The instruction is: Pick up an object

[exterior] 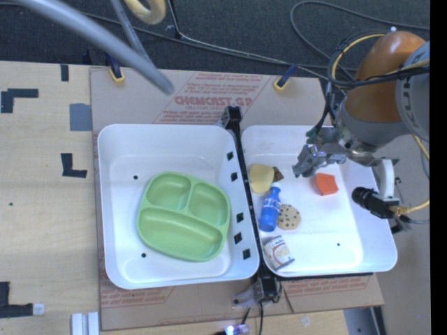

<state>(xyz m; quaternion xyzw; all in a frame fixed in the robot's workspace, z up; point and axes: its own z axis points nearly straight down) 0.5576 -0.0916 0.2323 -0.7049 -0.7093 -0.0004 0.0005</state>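
Observation:
The right bin [349,257] holds an orange block [326,184], a blue bottle [269,210], a pale yellow rounded object [261,177], a round cookie [288,218] and a small printed packet [279,252]. My gripper [312,160] hangs over the upper middle of the right bin, just up and left of the orange block. Nothing shows between its fingers. The grey arm with its orange band [384,68] comes in from the upper right.
A green divided plate [184,216] lies in the left bin [119,159]. A black divider [239,180] runs between the bins. Cables loop over the dark floor behind the bench. A black fitting [374,202] hangs off the wrist over the right bin's right side.

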